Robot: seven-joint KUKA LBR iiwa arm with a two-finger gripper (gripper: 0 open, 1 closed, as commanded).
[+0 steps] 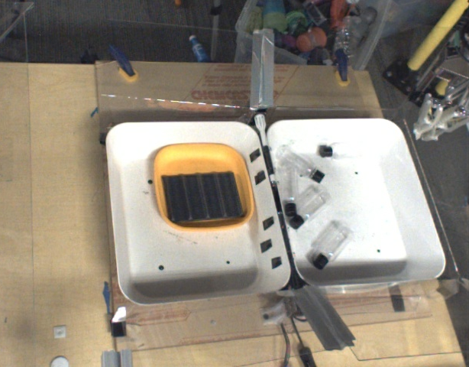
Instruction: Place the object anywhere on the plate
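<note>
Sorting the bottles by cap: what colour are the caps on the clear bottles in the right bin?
Black caps on the clear bottles, seen in the camera view.

Two white bins sit side by side on the bench. The left bin (135,266) holds an orange plate (202,157) with a dark ribbed rectangular insert (202,197) lying on it. The right bin (387,205) holds several clear vials with black caps (326,245), scattered toward its left side near the divider (271,197). At the upper right edge of the frame, a metallic gripper (441,113) hangs beyond the right bin.
</note>
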